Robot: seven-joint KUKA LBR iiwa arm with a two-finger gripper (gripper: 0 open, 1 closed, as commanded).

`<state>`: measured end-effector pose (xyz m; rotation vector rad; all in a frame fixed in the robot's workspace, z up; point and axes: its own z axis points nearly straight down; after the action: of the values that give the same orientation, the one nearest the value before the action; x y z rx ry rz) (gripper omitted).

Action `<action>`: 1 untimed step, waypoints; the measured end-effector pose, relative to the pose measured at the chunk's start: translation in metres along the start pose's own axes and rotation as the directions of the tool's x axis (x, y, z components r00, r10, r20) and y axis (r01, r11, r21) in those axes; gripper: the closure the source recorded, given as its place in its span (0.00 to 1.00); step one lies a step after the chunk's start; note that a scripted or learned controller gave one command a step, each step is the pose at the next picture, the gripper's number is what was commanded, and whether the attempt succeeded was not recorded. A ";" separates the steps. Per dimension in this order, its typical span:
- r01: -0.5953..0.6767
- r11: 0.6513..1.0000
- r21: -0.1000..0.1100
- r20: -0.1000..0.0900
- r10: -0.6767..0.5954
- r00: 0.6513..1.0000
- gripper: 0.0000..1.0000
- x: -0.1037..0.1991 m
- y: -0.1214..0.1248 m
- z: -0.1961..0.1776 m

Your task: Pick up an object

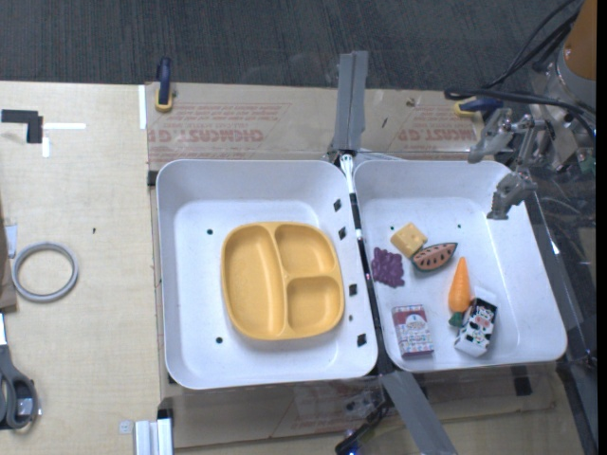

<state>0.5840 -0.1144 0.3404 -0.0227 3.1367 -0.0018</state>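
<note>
Left bin (180, 282): yellow three-compartment plastic plate (283, 280), smooth, rounded corners. Right bin (531, 282): purple grape cluster (387, 266), bumpy; red-white carton (413, 332); yellow cheese wedge (409, 239); watermelon slice (434, 256); orange carrot (460, 284), tapered; cow-print milk carton (476, 328). End effector (503, 197) sits over the bin's upper right edge, well apart from all toys, nothing between fingers; open or closed cannot be told.

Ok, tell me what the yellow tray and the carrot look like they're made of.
Yellow tray: likely moulded plastic, judging by its smooth, even colour, rounded dividers and soft sheen. Carrot: probably toy plastic, uniformly bright orange and smooth, though it is too small to be certain.
</note>
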 end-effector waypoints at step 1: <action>-0.063 0.998 -0.001 -0.004 0.063 0.998 0.00 -0.034 -0.016 0.177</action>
<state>0.6190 -0.1298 0.1633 0.0759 3.1398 0.0000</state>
